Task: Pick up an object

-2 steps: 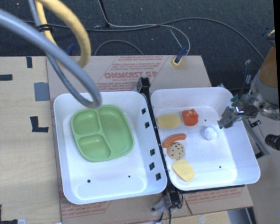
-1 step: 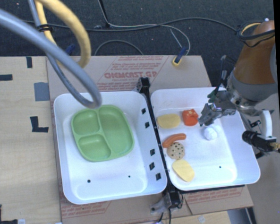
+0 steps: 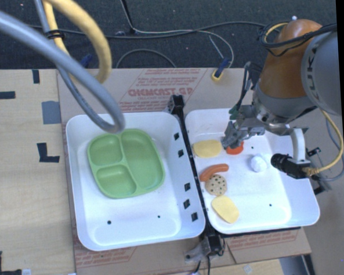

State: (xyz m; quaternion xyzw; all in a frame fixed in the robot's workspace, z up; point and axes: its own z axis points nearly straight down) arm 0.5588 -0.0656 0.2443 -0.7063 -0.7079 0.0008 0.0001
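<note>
In the right bin [image 3: 281,211] lie several toy foods: a yellow piece [image 3: 206,148] near the left wall, a sausage [image 3: 213,171], a cookie [image 3: 215,186], a yellow wedge [image 3: 226,209] and a small white object [image 3: 257,163]. My gripper [image 3: 232,141] hangs low over the bin's upper middle, right above a small orange-red object [image 3: 235,149] that peeks out beneath it, beside the yellow piece. Whether anything sits between the fingers is hidden by the gripper body.
The left bin [image 3: 133,223] holds a green divided plate [image 3: 126,163]. A grey hose [image 3: 69,76] and a yellow hose [image 3: 90,34] cross above the left bin. A black divider [image 3: 188,168] runs between the bins. A black fitting [image 3: 287,166] sticks out over the right bin's right side.
</note>
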